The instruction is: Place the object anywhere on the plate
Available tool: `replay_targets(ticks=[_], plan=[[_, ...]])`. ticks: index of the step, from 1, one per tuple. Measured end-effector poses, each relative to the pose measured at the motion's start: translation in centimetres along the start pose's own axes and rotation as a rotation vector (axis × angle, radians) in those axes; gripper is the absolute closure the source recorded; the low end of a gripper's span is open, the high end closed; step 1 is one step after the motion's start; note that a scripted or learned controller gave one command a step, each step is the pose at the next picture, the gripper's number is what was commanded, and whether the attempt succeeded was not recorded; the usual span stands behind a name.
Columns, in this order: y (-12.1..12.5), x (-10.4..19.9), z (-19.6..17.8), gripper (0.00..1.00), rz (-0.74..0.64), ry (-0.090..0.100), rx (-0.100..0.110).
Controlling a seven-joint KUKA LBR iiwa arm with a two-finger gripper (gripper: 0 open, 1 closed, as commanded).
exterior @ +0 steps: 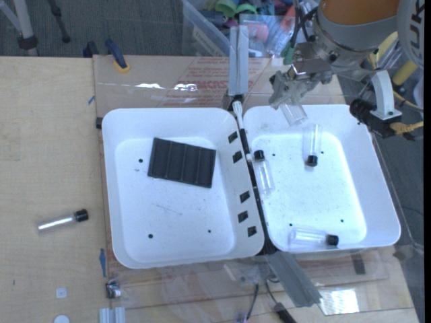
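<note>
At the near edge of the right bin (377,200) we note a clear vial (311,237) lying flat. Further back a second vial (262,177) lies against the divider, and a third vial (311,145) lies mid-bin. The black ridged plate (182,162) lies in the left bin (121,200), well apart from all three. At the far rim hangs the gripper (291,103); we cannot tell how far it is open, nor whether the pale clear shape (294,116) beneath it is held. In our judgement a smooth round vial may slip in transit, or roll off the ridged plate.
</note>
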State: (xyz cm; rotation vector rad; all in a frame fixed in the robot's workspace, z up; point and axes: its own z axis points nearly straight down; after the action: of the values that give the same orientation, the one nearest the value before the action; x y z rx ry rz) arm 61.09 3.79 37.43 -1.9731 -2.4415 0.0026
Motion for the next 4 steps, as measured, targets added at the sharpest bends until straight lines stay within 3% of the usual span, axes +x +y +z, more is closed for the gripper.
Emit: replay_targets(ticks=[1,2,3,4], plan=[[-2.7,5.9,15.1,1.0,-0.115,-0.001,-0.002],[-1.2,11.6,16.6,1.0,-0.324,-0.001,-0.003],[2.2,16.5,11.7,1.0,-0.664,-0.002,-0.007],[4.9,15.3,0.2,1.0,-1.039,-0.005,-0.009]])
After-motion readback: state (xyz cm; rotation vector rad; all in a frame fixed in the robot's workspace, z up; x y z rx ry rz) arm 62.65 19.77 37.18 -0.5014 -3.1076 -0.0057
